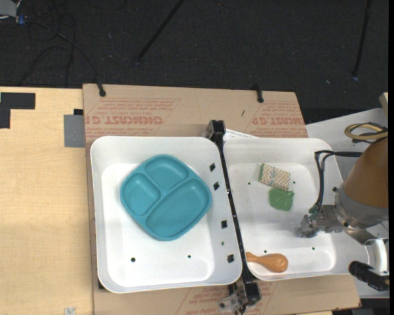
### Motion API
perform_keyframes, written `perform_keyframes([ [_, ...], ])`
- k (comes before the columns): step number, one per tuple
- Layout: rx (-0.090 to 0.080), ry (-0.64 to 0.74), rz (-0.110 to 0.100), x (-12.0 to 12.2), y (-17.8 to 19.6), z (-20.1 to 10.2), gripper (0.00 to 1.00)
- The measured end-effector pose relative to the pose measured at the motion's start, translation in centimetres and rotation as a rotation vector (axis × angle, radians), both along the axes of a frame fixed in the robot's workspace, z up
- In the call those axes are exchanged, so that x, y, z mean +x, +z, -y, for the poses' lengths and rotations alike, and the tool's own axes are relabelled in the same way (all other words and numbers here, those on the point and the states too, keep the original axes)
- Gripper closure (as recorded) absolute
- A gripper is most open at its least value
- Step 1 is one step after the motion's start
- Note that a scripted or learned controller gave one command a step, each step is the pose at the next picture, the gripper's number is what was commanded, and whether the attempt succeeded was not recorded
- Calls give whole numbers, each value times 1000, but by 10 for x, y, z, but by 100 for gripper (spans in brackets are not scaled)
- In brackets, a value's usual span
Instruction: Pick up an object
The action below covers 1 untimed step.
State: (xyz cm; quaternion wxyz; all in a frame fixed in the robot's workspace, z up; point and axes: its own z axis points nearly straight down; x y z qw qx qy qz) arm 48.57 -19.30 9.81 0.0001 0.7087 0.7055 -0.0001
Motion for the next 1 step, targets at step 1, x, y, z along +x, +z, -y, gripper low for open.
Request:
perform_keyframes([
  [1,-1,5,2,4,62,4,100],
])
